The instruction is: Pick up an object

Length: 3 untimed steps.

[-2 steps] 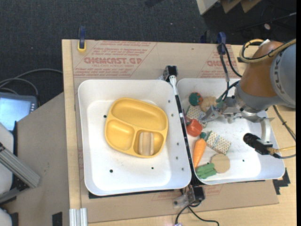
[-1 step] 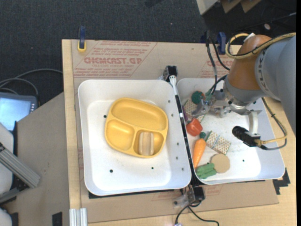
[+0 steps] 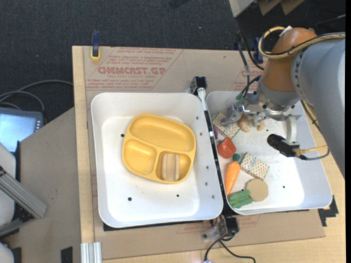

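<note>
Carrot (image 3: pixel 232 175) lies in right bin (image 3: pixel 312 193).

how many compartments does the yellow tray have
3. The yellow tray in the left bin has a long compartment across the top, a round one at lower left, and a smaller one at lower right holding a pale piece.

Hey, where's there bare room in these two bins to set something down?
Left bin: open floor all round the yellow tray, widest along the near edge. Right bin: bare floor at the near right corner, past the round cookie. It is crowded along the divider, where carrot, red piece and crackers bunch below the gripper.
</note>
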### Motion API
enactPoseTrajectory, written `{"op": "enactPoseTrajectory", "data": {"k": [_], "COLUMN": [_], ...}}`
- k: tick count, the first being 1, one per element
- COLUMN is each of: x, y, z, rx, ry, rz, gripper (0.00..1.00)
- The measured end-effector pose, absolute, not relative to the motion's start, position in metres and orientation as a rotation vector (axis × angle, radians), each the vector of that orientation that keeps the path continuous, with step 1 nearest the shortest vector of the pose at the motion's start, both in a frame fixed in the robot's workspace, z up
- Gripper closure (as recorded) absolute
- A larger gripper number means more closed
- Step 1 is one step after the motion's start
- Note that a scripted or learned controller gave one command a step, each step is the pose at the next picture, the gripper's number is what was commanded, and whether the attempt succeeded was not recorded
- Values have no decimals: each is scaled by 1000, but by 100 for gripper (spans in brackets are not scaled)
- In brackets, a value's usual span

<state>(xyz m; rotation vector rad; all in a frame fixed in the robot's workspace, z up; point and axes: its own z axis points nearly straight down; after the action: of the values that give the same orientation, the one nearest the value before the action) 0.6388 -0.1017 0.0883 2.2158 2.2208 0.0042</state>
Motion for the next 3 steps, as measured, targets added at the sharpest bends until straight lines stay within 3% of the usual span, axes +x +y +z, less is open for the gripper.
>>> {"op": "enactPoseTrajectory", "data": {"k": [1, 2, 3], "x": [660, 584, 522], "y": [-100, -98, -100], "z": [86, 90, 90], "rx": [2255, 2221, 2219], "ry": [2233, 2211, 2210], "rz": [-48, 10, 13], "gripper": [0, 0, 0]}}
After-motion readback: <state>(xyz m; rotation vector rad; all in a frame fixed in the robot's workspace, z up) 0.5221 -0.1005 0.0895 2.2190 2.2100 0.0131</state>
